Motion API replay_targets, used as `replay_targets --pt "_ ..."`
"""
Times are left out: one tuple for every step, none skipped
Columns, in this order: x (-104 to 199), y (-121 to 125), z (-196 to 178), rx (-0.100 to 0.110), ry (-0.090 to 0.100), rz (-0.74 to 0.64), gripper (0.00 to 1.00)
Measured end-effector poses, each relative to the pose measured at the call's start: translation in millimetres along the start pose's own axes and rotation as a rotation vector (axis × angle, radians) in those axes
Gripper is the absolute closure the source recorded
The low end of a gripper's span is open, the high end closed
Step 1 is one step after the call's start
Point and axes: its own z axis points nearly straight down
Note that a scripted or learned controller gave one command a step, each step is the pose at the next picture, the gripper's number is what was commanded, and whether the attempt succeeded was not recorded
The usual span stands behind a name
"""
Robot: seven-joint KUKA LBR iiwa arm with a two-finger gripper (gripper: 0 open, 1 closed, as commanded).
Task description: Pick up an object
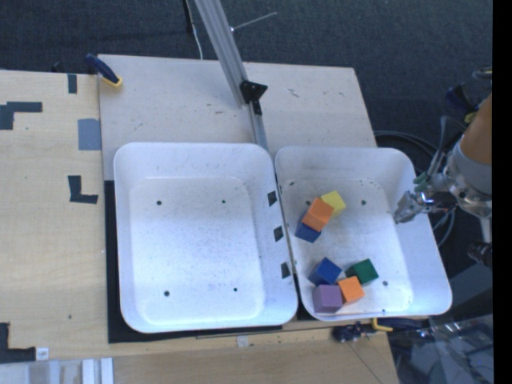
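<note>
A grey arm reaches in from the right, its gripper (406, 208) poised at the right wall of the right bin (416, 250), nothing visible between its fingers. Whether the jaws are apart or together cannot be told; the tip is small and blurred against the white rim.

The pickable blocks lie left of the jaws, all in the right bin. Nearest, up and to the left, sit a yellow block (334, 202), an orange block (319, 213) touching it, and a dark blue block (307, 231) tucked just below the orange. Farther down and left of the jaws is a second huddle: a blue block (326, 271), a green block (365, 271), a smaller orange block (350, 289) and a purple block (326, 298), pressed close together near the bin's front wall.

The blocks appear scattered as they fell, not arranged, which probably explains the tight clusters; a clean grasp looks harder there than on the yellow one, which has open floor on its right. The left bin (192, 238) likely serves as the drop side. An aluminium post (220, 38) crosses the bench (312, 102) behind the bins, seemingly a fixture support.

No brand, label or legible writing can be made out.
</note>
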Motion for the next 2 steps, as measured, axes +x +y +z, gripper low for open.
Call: replay_targets --pt "49 11 -11 -0.001 0.003 -0.006 1.0" --pt "104 30 -3 0.001 0.002 -0.006 1.0"
